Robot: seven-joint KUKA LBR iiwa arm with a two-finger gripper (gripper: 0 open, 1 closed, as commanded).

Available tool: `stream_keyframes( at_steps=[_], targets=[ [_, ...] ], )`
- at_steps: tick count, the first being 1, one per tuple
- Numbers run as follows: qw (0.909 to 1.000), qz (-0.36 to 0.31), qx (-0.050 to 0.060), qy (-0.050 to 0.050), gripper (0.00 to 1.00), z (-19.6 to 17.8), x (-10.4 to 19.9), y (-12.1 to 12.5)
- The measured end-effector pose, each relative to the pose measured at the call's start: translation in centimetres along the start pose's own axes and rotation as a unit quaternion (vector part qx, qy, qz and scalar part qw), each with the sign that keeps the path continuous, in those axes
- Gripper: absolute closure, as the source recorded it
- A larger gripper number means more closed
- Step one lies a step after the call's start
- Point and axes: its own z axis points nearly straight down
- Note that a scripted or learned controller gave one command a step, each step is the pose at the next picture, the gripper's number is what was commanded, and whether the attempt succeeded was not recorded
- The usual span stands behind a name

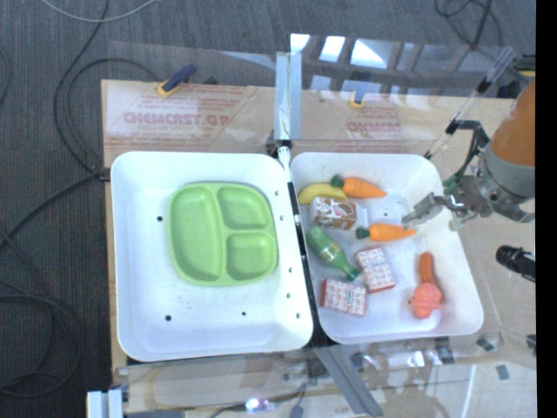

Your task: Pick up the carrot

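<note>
Two orange carrots with green tops lie in the right bin (452,316). One carrot (364,187) rests near the back beside a banana (317,192); the other carrot (390,232) lies mid-bin, tip pointing right. My gripper (439,214) hangs over the bin's right side, just right of the mid-bin carrot's tip and apart from it. Its fingers stand open with nothing between them. The grey arm with its orange band (522,138) comes in from the right.
The right bin also holds a brown box (335,213), a green bottle (329,251), two checkered packets (376,268) (343,296), a red sausage (426,266) and a pink toy (426,300). A green divided plate (224,233) sits in the left bin (139,320).
</note>
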Motion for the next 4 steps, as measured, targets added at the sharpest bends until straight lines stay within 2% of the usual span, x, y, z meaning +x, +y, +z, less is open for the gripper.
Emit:
stream_keyframes(
  at_steps=[1, 2, 3, 4],
  targets=[
    [0.9862, -0.165, 0.000, -0.002, 0.00, -6.1, 0.9, 5.9],
    [0.9661, -0.258, -0.002, -0.002, 0.00, 6.5, 4.6, 8.2],
    [0.9674, -0.253, -0.014, -0.009, 0.00, 8.0, 4.3, 11.5],
    [0.9814, -0.192, -0.005, -0.003, 0.00, 9.8, 4.2, 12.0]
  ],
)
